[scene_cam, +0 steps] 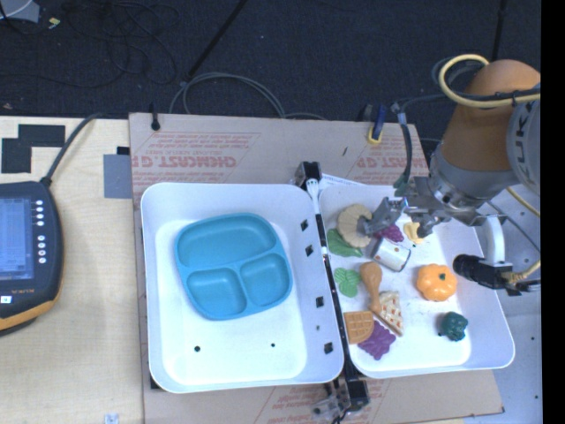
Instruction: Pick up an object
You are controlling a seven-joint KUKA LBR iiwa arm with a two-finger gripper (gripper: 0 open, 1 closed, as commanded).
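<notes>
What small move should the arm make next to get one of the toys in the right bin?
Probably a short descent. The gripper hangs above the upper cluster in the right bin, by the purple piece and the white cylinder, with nothing seen between its fingers. Neighbours crowd close, so go slowly.

Robotics lab | teach pendant (22, 250) on bench | loose cables (132, 42) across dark floor | cardboard-backed white bins (159, 237)

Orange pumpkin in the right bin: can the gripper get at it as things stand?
Probably yes. The pumpkin sits apart from the other toys on bare bin floor, nothing over it, and the gripper hovers just up-left of it in the same right bin.
</notes>
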